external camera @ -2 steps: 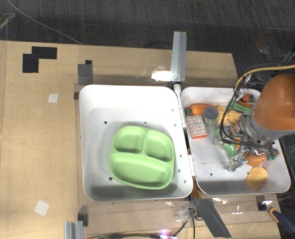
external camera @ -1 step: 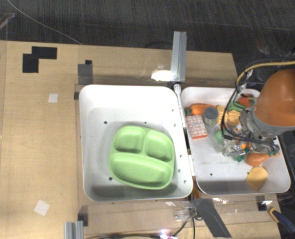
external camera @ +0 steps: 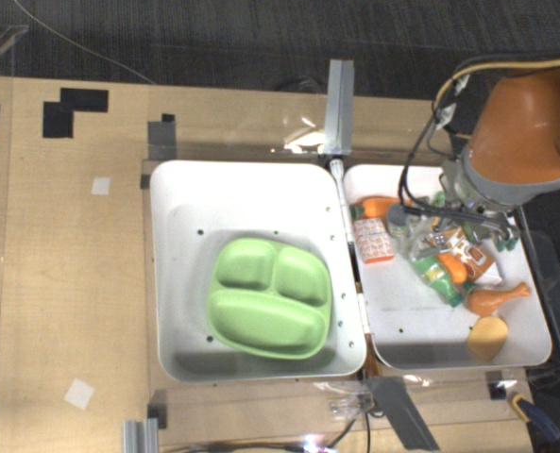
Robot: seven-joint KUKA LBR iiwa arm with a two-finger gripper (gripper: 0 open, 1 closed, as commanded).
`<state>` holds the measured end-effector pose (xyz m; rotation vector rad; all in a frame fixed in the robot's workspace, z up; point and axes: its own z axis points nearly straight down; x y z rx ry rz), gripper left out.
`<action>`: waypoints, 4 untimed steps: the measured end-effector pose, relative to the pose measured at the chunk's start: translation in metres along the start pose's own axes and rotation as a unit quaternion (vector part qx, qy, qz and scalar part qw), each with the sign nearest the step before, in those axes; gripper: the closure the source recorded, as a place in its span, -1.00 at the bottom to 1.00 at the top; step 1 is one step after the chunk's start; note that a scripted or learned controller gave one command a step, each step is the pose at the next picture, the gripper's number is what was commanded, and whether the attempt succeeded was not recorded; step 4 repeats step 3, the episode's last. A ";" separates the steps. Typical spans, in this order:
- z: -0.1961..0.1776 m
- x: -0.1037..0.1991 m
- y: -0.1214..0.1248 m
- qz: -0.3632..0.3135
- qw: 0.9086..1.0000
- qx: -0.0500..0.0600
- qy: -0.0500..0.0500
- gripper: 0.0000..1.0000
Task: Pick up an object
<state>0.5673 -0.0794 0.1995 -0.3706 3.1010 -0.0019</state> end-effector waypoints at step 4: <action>-0.034 -0.007 0.000 -0.003 1.000 0.003 -0.011 1.00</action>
